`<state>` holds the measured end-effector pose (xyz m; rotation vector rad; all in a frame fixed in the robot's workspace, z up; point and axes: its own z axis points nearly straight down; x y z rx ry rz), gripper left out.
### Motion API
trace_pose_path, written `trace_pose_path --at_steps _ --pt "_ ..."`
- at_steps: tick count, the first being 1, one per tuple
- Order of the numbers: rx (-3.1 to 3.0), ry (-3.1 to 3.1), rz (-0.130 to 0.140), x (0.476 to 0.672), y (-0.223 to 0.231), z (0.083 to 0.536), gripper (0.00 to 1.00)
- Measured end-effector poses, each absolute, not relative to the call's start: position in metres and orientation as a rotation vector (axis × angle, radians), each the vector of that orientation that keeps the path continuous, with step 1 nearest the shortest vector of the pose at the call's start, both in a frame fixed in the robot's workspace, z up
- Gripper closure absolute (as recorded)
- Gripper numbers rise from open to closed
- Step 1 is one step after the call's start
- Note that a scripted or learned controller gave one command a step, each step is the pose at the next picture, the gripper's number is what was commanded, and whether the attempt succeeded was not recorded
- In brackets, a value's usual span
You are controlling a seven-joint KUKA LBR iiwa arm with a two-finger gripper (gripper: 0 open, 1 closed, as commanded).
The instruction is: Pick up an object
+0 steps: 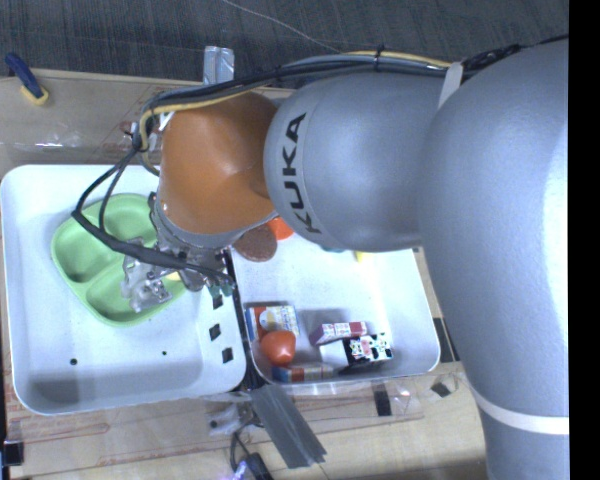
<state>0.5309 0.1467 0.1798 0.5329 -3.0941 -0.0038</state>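
A light green two-lobed dish point(98, 246) lies in the left bin point(40, 368), towards its far side. My gripper point(145, 286) hangs low over the near right lobe of that dish, under the orange wrist band point(215, 168); its tip is a small metallic cluster against the green. Whether it touches the dish is unclear. The right bin point(420, 313) holds a red ball point(277, 347), a small printed box point(271, 318), a red and white carton point(342, 331), a black and white pack point(369, 349) and a pen-like stick point(302, 373). The arm hides most of that bin's far part.
An orange item point(281, 230) and a brown one point(256, 246) peek out beneath the arm. Black cables point(105, 183) loop from the wrist over the dish. A blue and yellow clamp point(26, 78) sits on the bench at far left.
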Motion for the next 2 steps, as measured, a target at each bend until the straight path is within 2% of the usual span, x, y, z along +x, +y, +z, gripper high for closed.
trace_pose_path --at_steps 1,2 --pt "0.264 -3.132 -0.002 0.555 0.220 0.220 1.00" --pt "1.097 -2.940 0.000 0.582 0.166 0.134 1.00"
